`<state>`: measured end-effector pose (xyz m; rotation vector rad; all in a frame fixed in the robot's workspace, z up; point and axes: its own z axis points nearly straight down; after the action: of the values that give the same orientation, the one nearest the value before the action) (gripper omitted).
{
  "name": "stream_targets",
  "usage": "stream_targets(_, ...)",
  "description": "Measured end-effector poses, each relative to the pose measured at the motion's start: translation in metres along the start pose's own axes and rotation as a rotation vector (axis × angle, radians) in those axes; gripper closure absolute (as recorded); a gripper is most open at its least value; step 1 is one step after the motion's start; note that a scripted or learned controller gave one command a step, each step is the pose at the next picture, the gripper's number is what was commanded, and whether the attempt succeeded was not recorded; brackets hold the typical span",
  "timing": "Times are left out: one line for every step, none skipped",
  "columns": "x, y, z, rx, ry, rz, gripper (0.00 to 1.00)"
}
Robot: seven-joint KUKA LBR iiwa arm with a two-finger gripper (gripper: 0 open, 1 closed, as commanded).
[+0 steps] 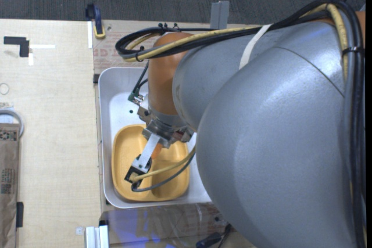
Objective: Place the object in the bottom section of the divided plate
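1. My grey arm (279, 125) looms nearest, covering the view's right side.
2. Beneath it, my gripper (164, 132) hangs over the yellow divided plate (124, 151); wide, narrow or holding something, I cannot tell.
3. The plate lies in the white bin (113, 96).

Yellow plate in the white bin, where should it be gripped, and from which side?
Probably its raised rim at the view's left, pinched from above, one finger inside, one outside. The yellow plate lies flat in the white bin, so only the rim offers an edge, and the arm covers the opposite side.
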<state>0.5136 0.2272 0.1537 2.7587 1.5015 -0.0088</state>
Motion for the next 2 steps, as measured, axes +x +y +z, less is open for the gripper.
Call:
stream_targets(-0.014,-0.02,0.047,-0.025,0.027,-0.132,1.0)
stream_targets(0.02,0.031,0.031,0.0,0.001,-0.262,1.0)
